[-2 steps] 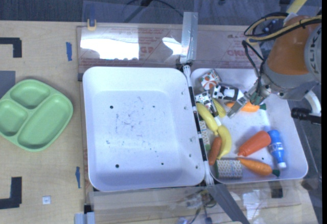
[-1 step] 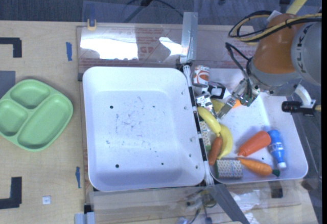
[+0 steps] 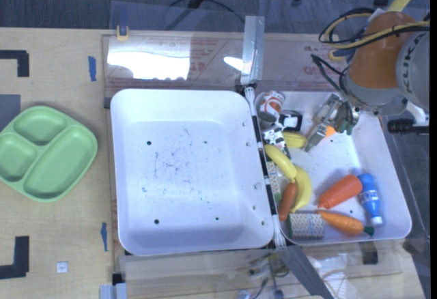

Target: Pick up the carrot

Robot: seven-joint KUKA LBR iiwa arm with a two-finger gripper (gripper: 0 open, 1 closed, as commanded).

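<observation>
Carrot (image 3: 339, 190) partly behind blue bottle (image 3: 369, 198), gripper (image 3: 326, 128) blurred.

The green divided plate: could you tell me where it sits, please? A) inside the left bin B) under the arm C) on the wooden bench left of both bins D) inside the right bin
C: the green divided plate rests on the wooden bench, left of the left bin.
</observation>
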